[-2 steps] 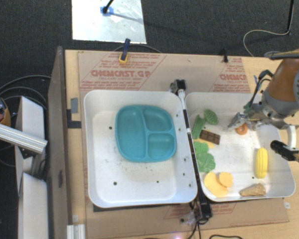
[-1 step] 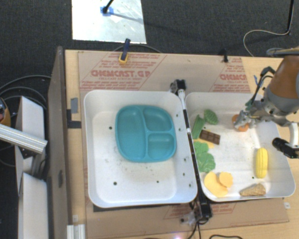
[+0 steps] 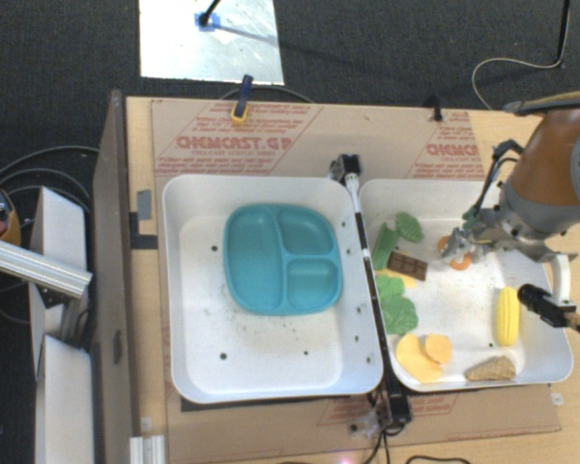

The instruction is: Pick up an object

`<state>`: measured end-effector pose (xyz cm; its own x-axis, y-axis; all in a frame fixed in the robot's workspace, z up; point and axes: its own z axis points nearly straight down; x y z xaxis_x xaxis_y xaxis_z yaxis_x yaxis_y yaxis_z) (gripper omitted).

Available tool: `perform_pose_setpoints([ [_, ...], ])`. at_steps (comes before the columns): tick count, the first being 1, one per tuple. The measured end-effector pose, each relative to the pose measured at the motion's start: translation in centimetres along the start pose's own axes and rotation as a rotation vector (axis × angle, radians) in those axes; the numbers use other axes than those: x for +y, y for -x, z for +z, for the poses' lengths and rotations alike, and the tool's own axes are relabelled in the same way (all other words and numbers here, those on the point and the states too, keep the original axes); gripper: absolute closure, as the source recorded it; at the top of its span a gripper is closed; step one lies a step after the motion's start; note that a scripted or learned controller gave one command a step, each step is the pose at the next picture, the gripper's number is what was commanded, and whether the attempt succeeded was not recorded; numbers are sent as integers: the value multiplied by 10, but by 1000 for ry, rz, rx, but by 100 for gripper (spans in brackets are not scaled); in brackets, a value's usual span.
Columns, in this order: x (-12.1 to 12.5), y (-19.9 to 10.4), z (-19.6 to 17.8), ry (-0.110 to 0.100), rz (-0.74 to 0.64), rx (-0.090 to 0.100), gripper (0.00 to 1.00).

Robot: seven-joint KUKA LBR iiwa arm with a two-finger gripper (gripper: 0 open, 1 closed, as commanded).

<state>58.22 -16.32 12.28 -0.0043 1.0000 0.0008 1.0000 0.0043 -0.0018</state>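
The right bin (image 3: 561, 361) holds several toy foods: a brown chocolate bar (image 3: 406, 265), a yellow corn cob (image 3: 507, 315), green leaves (image 3: 398, 309), a small green piece (image 3: 408, 226), yellow-orange round slices (image 3: 424, 353) and a tan wedge (image 3: 491, 367). My gripper (image 3: 458, 244) hangs low over the upper middle of this bin, reaching in from the right. A small orange item (image 3: 460, 262) lies right at its tip, partly hidden by it.
In the left bin (image 3: 188, 356) lies a teal divided plate (image 3: 281, 259). A black-and-white divider (image 3: 362, 249) separates the bins. The grey arm with its orange band (image 3: 553, 177) covers the right bin's upper right corner. A black bracket (image 3: 546, 304) juts over the right rim.
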Motion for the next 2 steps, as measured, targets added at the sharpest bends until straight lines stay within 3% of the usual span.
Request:
perform_pose_setpoints([
  [1,25,-29,-65,9,-3,-2,100],
  [2,-3,-98,-74,1,-2,0,100],
])
